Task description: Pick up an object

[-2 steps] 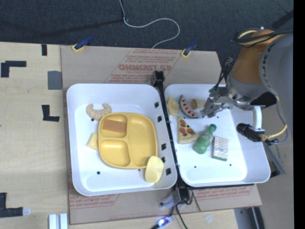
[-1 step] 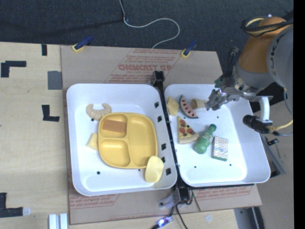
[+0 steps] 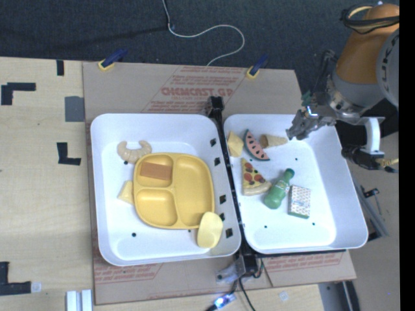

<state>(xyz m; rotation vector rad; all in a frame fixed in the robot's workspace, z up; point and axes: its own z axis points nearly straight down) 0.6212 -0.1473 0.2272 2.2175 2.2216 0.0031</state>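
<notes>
Nearest the camera, at the front lip of the left bin, a pale yellow cup lies tipped against the corner of the yellow divided tray, which holds a brown toast-like slab in one compartment; I judge the tray takes up so much floor that the small pieces get pushed to its edges. A croissant sits just beyond the tray, touching its far rim. In the right bin, the candidates for my pick lie loosely scattered and mostly apart, which should leave room around each: a small patterned box, a green bottle lying tilted just beside it, a pizza slice, and farther back a watermelon slice with a pale wedge touching it. My gripper hangs over that bin's far right corner, near the wedge, above the scatter. I see nothing between my fingers, and I cannot tell how far apart they stand, since they are dark and small here.
</notes>
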